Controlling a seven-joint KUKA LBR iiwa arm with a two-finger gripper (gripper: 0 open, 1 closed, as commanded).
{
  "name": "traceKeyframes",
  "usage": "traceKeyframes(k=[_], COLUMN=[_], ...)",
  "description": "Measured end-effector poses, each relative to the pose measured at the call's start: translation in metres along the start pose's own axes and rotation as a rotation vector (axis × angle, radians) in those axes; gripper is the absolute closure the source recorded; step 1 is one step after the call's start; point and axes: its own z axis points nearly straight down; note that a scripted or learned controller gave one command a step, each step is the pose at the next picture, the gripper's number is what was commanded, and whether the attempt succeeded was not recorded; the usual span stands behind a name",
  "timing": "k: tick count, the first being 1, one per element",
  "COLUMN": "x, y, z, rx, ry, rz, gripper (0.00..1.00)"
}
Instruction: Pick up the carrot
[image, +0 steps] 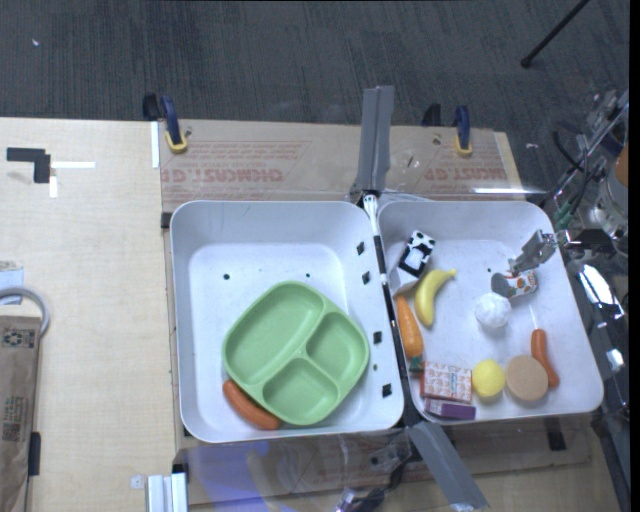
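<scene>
The metal two-finger hand (528, 262) is hovering over the right white bin (470, 222); whether it is parted or closed, I cannot tell. The long orange carrot (409, 326) is lying against that bin's left wall, beside the yellow banana (433, 294).

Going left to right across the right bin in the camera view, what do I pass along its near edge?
Carrot against the left wall → small printed box → yellow ball → tan round disc → small orange sausage nearest the right wall.
</scene>
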Motion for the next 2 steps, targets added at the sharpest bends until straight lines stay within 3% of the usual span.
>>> traceKeyframes(k=[1,2], x=[0.048,0.033], y=[-0.061,-0.029], z=[0.127,0.086], rx=[0.0,-0.003], ry=[0.001,0.0], rz=[0.03,-0.025], gripper=[0.0,0.0])
